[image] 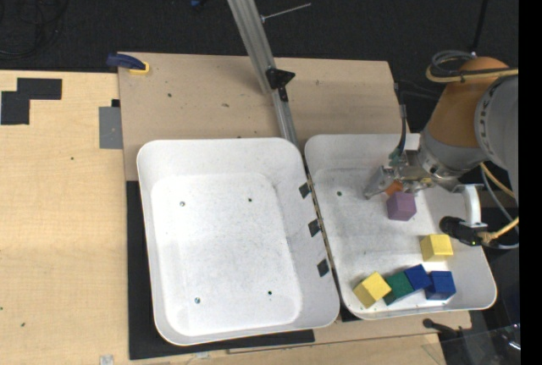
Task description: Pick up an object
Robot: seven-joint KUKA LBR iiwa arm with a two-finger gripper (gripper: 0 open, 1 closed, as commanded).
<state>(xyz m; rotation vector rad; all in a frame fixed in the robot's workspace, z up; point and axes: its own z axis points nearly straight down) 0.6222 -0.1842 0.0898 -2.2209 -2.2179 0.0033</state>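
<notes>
Just above the purple block [401,206], claw [398,184] grip too blurred to tell

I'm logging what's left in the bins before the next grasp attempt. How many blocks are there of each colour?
Purple: 1, the purple block by the end effector
Yellow: 2, the upper yellow block and the lower yellow block
Green: 1, the green block
Blue: 2, the left blue block and the right blue block
Total: 6, all in the right bin
</notes>
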